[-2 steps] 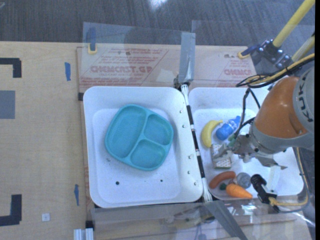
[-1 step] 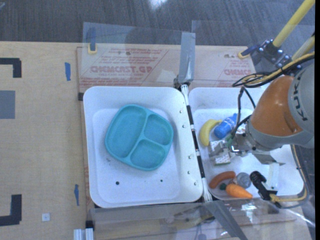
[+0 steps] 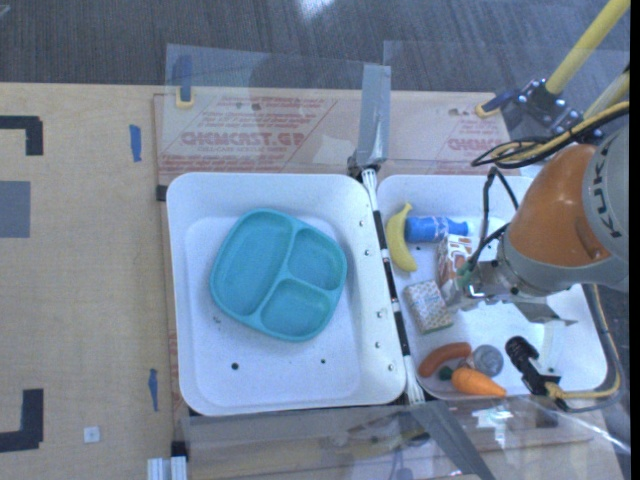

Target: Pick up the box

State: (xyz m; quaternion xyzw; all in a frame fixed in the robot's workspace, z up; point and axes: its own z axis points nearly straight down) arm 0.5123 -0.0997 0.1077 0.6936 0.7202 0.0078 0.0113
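Where the arm (image 3: 560,228) reaches in from the right over the right-hand bin (image 3: 596,368), you'll find its claw (image 3: 462,286) low over the middle of that bin. From this angle you cannot tell whether it is open or closed. The box (image 3: 430,306), small, pale and speckled, lies tilted on the bin floor just left of the claw, close to the wall that divides the two bins. Just beyond it, touching or nearly touching the claw, stands a printed carton (image 3: 452,258) with red and white markings; you cannot tell whether the claw has hold of it. Along the dividing wall beyond the box lies a banana (image 3: 401,238), with a blue can (image 3: 428,229) on its side just right of the banana's far end. By the near edge a sausage (image 3: 445,357) and a carrot (image 3: 478,382) lie side by side, with a round grey lid or can (image 3: 487,358) just beside them. You have the box hemmed on three sides: wall to its left, banana beyond, sausage on the near side. Bare floor shows right of the claw, under the wrist, towards the bin's right wall. In the left-hand bin (image 3: 185,268) a teal divided plate (image 3: 280,273) sits about mid-bin, with bare floor widest along the near rim. Both bins rest on the worktop (image 3: 80,268).
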